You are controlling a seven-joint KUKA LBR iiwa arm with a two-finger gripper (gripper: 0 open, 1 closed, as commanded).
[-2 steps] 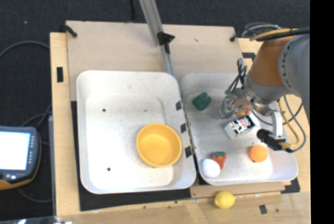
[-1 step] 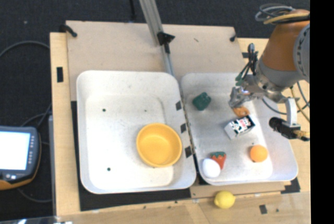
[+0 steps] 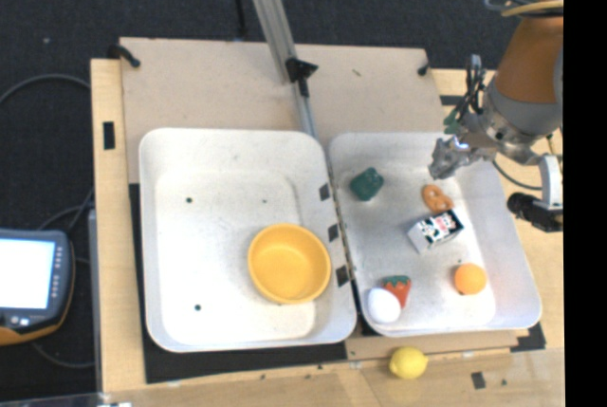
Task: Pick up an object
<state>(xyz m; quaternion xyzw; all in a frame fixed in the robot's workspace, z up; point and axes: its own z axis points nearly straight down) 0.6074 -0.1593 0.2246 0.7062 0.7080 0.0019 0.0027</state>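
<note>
Grey metal hand (image 3: 448, 158), grip state indiscernible, above right white bin (image 3: 503, 234); glossy orange-brown lump (image 3: 435, 197) at its 6 o'clock, beside black-and-white printed carton (image 3: 435, 230), lettering unreadable

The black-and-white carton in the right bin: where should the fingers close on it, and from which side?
The black-and-white carton lies tilted on the right bin floor. Probably best to come straight down and close across its shorter width, on the long flat sides. The orange-brown piece sits close above its upper end, so stay toward the middle.
</note>
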